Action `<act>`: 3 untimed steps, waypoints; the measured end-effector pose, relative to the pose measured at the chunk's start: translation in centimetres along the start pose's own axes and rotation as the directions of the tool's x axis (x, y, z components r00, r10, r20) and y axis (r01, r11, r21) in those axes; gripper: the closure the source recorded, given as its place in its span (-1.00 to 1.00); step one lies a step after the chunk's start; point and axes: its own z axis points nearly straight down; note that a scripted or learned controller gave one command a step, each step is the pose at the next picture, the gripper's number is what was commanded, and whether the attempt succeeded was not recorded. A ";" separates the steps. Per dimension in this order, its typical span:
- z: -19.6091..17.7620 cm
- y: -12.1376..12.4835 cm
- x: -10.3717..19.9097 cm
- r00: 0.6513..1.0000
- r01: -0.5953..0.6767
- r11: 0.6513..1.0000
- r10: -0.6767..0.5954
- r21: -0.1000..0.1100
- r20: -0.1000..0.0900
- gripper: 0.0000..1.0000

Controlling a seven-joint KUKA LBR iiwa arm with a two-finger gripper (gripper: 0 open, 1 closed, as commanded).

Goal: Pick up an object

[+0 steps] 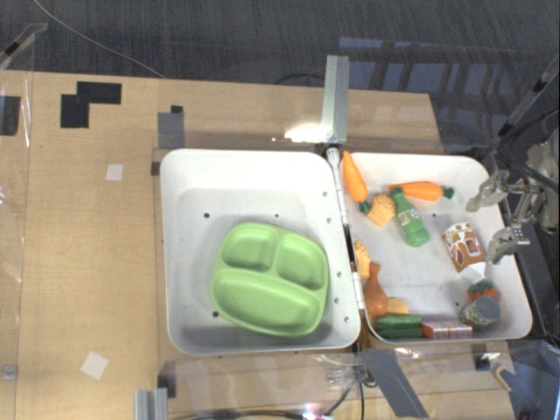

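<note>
The two shallow white plastic bins sat side by side, the left bin (184, 261) well away from the pincer and the right bin (437, 161) directly under it. In the left bin lay the large light-green three-compartment plastic plate (269, 278), far off on the other side of the divider from the pincer.

The metal two-finger pincer (500, 219) hung at the right bin's right-hand rim, its two prongs spread with a clear gap between them and nothing held in that gap. Judging by this, the step in hand was the approach: no object had yet been chosen or grasped.

Nearest the pincer, just beside it toward the bin's middle, lay the small white and brown printed carton (463, 244). Below the pincer, by the bin's near right corner, stood the small dark round can with a green and red label (482, 306). Farther off toward the divider were the green plastic bottle (409, 220), the orange toy carrot with a green top (421, 191) and a second orange toy carrot (353, 178), farthest of these from the pincer.

The next move likely called for shifting inward over the carton or the can, lining the prongs to either side, lowering, then closing
</note>
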 end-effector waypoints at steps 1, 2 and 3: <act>10.8 -3.1 0.6 0.992 -0.123 0.992 0.123 -0.002 -0.008 -1.00; 18.7 -3.2 3.2 0.977 -0.214 0.977 0.214 0.002 0.009 -1.00; 18.7 -3.1 3.2 0.978 -0.210 0.978 0.210 0.003 0.010 -1.00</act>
